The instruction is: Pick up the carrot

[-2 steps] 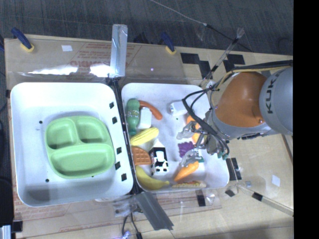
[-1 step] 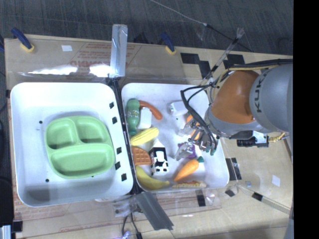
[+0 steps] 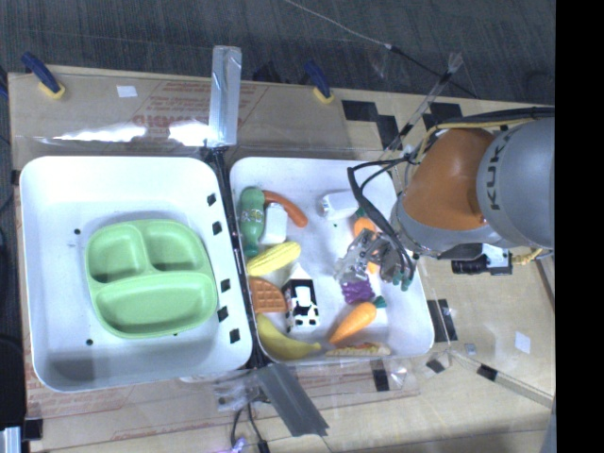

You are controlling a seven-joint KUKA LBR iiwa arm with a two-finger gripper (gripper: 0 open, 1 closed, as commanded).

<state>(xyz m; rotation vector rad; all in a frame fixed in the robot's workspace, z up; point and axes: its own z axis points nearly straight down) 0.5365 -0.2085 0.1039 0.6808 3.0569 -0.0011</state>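
White "KU" lettering on the grey arm (image 3: 514, 192)

Grey KUKA-lettered arm (image 3: 514, 182), orange band, black cables, metallic pincer (image 3: 370, 256).

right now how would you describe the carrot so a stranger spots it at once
Look in the right bin, toward its near right corner, just below the gripper. The carrot lies aslant beneath a purple toy, orange and tapered with a green top, unlike the yellow banana beside it.

Two white bins (image 3: 57, 253) sit side by side. One green tray (image 3: 149, 276) lies in the left one. The right one holds one carrot (image 3: 354, 321), one banana (image 3: 283, 343), one corn cob (image 3: 273, 258), one waffle (image 3: 267, 296) and one toy cow (image 3: 302, 305).
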